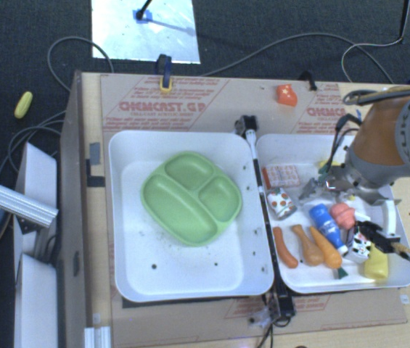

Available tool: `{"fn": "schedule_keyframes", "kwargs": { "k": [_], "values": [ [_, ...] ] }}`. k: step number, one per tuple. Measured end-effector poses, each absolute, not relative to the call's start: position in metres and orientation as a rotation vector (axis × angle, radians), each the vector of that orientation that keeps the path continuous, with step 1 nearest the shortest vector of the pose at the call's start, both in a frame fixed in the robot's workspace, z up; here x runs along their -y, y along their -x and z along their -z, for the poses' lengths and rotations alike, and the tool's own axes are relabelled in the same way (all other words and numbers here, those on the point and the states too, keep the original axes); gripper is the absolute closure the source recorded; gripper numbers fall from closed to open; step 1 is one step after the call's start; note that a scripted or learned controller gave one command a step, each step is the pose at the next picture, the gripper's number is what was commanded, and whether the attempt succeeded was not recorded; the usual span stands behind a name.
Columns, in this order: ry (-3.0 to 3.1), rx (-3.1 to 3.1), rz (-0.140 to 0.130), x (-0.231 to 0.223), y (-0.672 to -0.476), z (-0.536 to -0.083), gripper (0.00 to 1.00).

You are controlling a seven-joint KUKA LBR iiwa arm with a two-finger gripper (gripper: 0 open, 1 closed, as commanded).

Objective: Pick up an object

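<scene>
Gripper (319,187), finger state unclear, hangs low near the right bin's (292,281) far edge, seemingly reaching for the blue bottle (326,225) among toys.

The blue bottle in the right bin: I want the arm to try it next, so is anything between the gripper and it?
Nothing visible lies between them. The gripper hangs just up and left of the blue bottle. But the pink ball and orange carrot crowd its sides.
</scene>
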State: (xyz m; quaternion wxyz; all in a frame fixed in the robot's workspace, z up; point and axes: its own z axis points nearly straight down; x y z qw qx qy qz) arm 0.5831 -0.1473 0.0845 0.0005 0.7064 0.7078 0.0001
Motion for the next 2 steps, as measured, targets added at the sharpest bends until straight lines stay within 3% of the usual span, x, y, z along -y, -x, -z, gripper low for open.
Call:
{"fn": "schedule_keyframes", "kwargs": {
  "k": [1,2],
  "values": [
    [-2.215,-2.223,-0.002,0.185,-0.628,-0.085,0.00],
    [-2.247,-2.255,0.008,0.199,-0.648,-0.088,0.00]
  ]
}}
